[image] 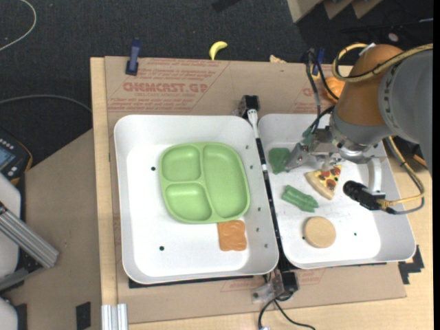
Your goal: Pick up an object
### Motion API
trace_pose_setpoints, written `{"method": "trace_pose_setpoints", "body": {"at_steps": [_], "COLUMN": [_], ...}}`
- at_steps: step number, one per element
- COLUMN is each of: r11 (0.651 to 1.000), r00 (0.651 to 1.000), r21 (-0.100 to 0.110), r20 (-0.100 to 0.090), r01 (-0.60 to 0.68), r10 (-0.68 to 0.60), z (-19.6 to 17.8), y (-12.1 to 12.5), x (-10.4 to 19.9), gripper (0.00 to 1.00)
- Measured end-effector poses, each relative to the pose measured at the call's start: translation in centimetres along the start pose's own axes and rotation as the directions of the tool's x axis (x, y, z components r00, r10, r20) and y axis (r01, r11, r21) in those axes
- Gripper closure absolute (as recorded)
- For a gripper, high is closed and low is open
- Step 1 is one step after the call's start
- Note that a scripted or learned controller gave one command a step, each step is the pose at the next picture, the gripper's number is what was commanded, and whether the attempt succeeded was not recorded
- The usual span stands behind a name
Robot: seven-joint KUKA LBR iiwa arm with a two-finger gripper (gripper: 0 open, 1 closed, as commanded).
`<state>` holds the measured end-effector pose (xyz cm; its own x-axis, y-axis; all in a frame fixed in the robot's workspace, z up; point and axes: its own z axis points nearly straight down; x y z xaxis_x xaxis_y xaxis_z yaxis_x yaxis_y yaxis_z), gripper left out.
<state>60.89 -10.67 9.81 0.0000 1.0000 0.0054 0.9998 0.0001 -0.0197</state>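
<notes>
1. Camera view puts the jaws (311, 153) low in the right-hand shallow white bin (392, 249), at that bin's upper left, reached in from the right under the grey arm with the orange band (368, 95). Whether they are spread or closed cannot be told; metal linkage and the wrist hide the tips, and nothing is seen held between them.
2. Just left of them lies a flat dark-green leaf-shaped piece (278, 160), near enough to be the likely target, though contact is not clear.
3. Just right and below sits a toy pizza slice with red dots (324, 181); below it a green pea-pod-shaped toy (299, 198), then a round tan wooden disc (320, 232) nearer the front rim. These lie loose and apart, which leaves room to come down on one.
4. Across the divider, the left-hand white bin (137, 184) carries a light-green sectioned plastic plate (204, 182) with an orange waffle-textured square (232, 236) touching its front edge.
5. Both bins rest on a brown cardboard-covered worktop (172, 81).
</notes>
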Motion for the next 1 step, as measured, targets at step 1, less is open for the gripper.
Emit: {"method": "trace_pose_setpoints", "body": {"at_steps": [1], "r11": [1.0], "r00": [1.0], "r21": [-0.018], "r20": [0.005], "r01": [-0.004], "r10": [0.004], "z": [-5.33], "y": [-3.04], "x": [-4.69], "gripper": [0.0]}}
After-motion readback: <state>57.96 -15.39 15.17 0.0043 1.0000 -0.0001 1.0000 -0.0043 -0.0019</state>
